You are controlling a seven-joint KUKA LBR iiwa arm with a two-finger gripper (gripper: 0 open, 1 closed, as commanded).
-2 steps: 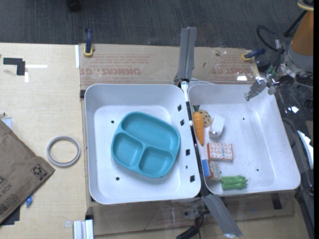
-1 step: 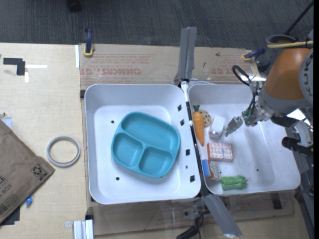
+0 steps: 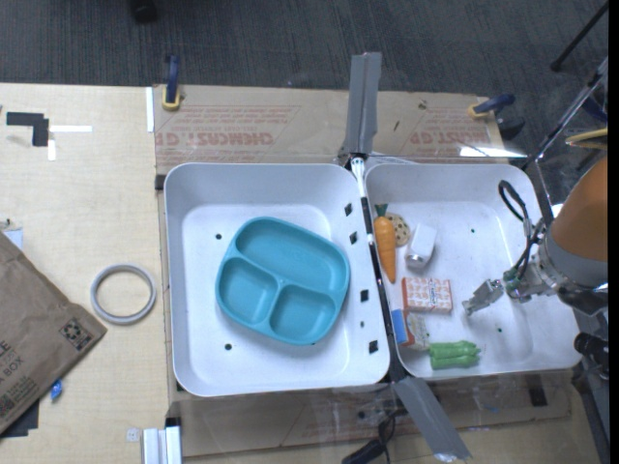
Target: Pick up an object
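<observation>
Far to your gripper's left, outside the bins, a tape ring [image 3: 123, 292] lies on the bench. Nearer, in the left bin [image 3: 184, 259], sits a blue divided plate [image 3: 281, 279]. In the right bin [image 3: 484, 187], to the gripper's left, you have a carrot [image 3: 386, 246], a small white block [image 3: 421, 244], a printed box [image 3: 427, 295] and, lower left, a green object [image 3: 454, 355]. The gripper [image 3: 481, 297] hangs low over the right bin, just beside the box; whether it is spread or closed you cannot tell, and nothing shows in its grasp.
</observation>
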